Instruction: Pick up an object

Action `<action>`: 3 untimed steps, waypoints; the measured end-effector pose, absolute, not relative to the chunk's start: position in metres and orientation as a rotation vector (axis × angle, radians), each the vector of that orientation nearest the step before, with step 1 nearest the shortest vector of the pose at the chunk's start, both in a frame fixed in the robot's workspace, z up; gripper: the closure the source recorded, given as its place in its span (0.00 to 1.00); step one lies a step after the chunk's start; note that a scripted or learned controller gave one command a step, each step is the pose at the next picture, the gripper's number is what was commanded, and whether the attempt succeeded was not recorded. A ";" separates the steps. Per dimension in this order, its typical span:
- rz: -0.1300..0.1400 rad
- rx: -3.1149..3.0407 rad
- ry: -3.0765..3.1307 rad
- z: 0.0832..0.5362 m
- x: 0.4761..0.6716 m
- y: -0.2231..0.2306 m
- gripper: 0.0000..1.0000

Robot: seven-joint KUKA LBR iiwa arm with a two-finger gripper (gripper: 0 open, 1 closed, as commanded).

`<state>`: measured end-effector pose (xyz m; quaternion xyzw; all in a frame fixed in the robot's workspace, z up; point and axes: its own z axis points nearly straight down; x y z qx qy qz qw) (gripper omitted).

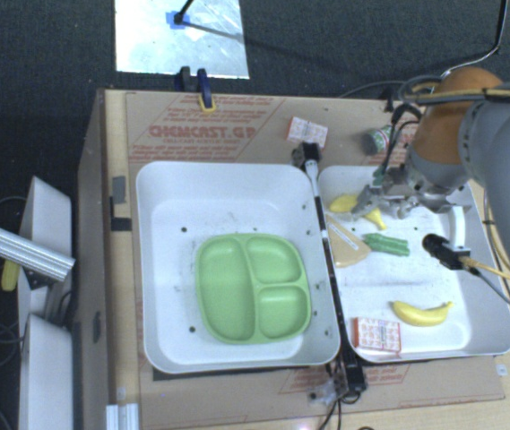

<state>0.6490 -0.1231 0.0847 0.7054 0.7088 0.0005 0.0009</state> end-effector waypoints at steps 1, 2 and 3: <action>-0.022 2.227 2.247 0.081 0.664 -0.133 0.00; 0.005 2.215 2.219 0.182 0.670 -0.168 0.00; 0.005 2.213 2.224 0.107 0.670 -0.121 0.00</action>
